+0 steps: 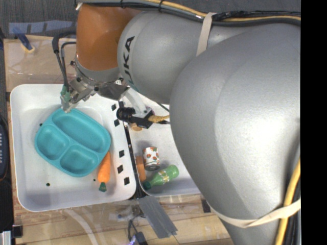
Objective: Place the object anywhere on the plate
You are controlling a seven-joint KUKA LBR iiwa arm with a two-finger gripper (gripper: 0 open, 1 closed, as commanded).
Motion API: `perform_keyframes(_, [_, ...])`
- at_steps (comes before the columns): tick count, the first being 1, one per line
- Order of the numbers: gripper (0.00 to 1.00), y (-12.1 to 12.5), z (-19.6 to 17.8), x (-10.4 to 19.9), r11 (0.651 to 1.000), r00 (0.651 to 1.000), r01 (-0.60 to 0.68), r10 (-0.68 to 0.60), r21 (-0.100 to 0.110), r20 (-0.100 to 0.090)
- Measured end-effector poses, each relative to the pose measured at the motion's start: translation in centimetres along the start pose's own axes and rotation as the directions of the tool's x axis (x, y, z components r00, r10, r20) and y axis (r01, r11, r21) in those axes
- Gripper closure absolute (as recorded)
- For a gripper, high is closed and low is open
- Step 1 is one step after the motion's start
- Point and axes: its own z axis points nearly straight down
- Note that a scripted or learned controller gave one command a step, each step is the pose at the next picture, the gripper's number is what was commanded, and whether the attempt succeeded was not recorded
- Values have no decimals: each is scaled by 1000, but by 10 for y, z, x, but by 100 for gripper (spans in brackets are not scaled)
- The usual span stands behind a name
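The big grey arm [230, 111] is closest to the camera and covers most of the right side. There is one arm, with one orange band [99, 32] above its wrist. Its gripper [66, 102] hangs over the far edge of the plate; I cannot tell if it is grasping anything or not.

Two white bins sit side by side on a wooden bench [102, 221]. The left bin [25, 188] holds one blue plate [73, 142] with three hollows in it. One carrot [104, 170] lies just beside the plate's right edge, on the bin floor, not on the plate.

The right bin [179, 188] is partly hidden by the arm. It holds one green bottle [162, 176] lying on its side and one small can [151, 157] just behind it.

Strips of grey tape [156, 218] lie on the bench in front of the bins. Behind the bench the floor [41, 4] is dark grey.
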Motion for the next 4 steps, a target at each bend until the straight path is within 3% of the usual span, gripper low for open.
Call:
perform_keyframes(1, [100, -38, 9, 26, 872, 872, 490, -490, -1, 3])
perform_keyframes(2, [100, -53, 22, -25, 852, 852, 524, -524, -1, 3])
perform_keyframes(3, [100, -48, -29, 35, 992, 992, 122, -122, -7, 4])
perform_keyframes(4, [100, -33, 4, -23, 870, 870, 494, -494, -3, 6])
